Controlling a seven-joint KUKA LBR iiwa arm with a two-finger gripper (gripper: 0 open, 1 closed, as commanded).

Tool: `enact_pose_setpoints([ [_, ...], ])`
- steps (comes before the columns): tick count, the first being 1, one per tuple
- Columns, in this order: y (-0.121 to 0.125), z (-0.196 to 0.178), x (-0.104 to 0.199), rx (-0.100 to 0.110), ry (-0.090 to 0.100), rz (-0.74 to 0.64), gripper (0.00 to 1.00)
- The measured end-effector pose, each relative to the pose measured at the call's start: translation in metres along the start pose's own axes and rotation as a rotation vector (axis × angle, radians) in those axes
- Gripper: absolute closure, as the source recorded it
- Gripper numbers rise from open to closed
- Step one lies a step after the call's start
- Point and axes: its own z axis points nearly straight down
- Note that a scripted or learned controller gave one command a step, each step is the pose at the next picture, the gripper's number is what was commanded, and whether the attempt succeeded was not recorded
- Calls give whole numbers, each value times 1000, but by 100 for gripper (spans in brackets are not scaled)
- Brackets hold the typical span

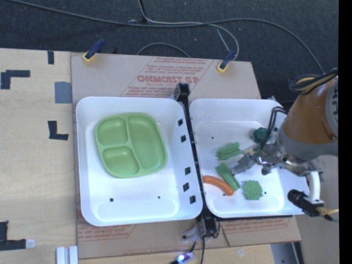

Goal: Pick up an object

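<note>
1. Nearest the camera, right bin (275, 209) front edge: round knobbly green piece (252, 190) and an orange stick (218, 184), both loose on the bin floor.
2. Just behind: long green piece (226, 176), its near end touching or overlapping the orange stick. Can't tell which lies on top.
3. My pincer (240, 165) sits low over the bin middle, tips beside the long green piece's far end. Fingers look slightly spread with nothing between them, so no grasp yet, I judge.
4. Ridged green piece (227, 150) lies just behind the tips, a dark green lump (260, 134) further back by my wrist.
5. Left bin (88, 158): green divided plate (131, 145), well apart from me, not a likely target.
6. Risks:
   - Tips are between two green pieces; closing here may nudge both and pinch neither.
   - The long piece lies flat and angled, so it could slide or roll out as the fingers close.
   - Dragging it could shove the orange stick along.
   - My own wrist hides part of the bin's right side.
</note>
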Motion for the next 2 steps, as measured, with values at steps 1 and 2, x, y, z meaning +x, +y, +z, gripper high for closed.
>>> enact_pose_setpoints([
  [1,5,61,4,0,0,-1,0],
  [2,6,71,4,-7,-2,-1,0],
])
